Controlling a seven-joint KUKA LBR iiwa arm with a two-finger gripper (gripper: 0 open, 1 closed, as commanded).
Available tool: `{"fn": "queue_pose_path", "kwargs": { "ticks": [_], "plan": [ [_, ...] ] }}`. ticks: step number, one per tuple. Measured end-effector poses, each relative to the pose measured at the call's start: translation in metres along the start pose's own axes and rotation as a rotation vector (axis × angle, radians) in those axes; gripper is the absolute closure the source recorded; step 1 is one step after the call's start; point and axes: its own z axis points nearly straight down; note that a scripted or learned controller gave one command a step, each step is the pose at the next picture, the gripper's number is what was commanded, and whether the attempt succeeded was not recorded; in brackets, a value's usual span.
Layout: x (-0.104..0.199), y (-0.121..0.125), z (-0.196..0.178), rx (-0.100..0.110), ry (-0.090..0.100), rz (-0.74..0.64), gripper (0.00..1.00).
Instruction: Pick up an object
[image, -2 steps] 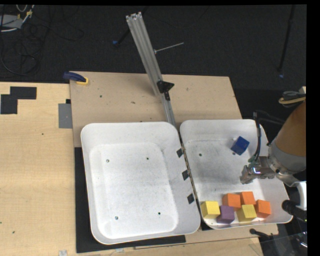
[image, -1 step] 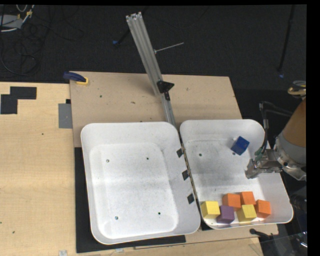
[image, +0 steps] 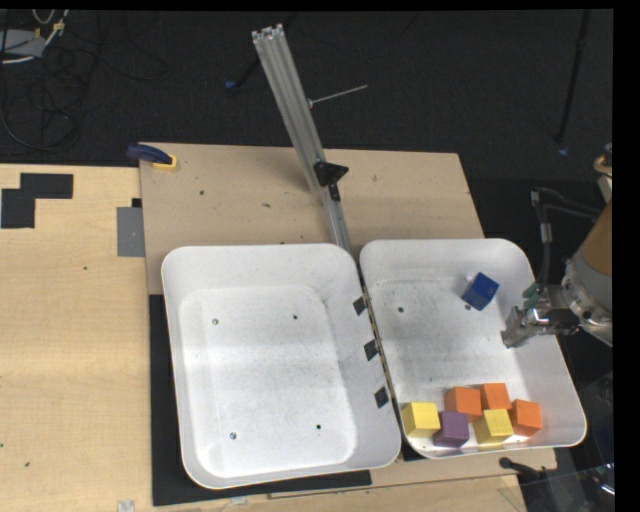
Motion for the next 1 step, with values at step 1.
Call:
{"fn": "queue_pose_path", "kwargs": {
  "ticks": [1],
  "plan": [
    [0.0516, 0.0159, -0.0093, 0.002, 0.003, -0.003, 1.0]
  ]
}}
